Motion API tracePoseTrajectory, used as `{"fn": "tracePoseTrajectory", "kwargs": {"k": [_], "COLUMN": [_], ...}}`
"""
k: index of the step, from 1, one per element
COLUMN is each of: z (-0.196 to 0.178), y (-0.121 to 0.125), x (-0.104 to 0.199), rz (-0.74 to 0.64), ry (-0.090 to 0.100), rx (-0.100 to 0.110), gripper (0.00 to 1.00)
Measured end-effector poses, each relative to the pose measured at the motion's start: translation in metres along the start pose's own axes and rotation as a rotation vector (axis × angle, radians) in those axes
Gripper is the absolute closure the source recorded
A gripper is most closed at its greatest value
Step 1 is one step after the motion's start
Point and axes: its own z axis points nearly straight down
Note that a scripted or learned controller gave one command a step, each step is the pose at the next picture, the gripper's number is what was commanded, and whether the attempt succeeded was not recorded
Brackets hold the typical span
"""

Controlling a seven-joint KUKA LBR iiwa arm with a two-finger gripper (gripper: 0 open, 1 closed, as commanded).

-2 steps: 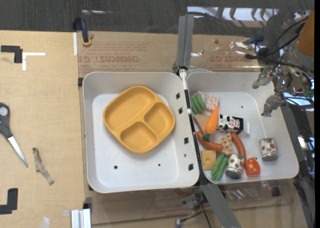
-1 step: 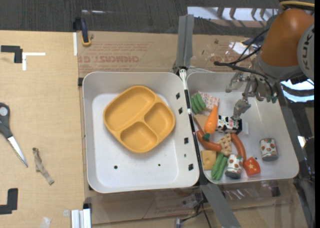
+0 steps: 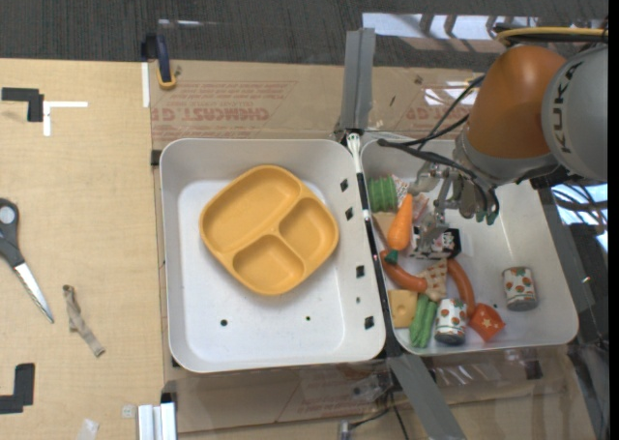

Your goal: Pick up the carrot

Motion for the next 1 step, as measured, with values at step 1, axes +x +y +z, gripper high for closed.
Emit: {"fn": "tracePoseTrajectory", "kwargs": {"k": [1], "z": [0.0017], "y": [0.0031], "x": [-0.0107], "rz": [0.108], "ry": [0.012], "rx": [0.001], "gripper": [0.00]}}
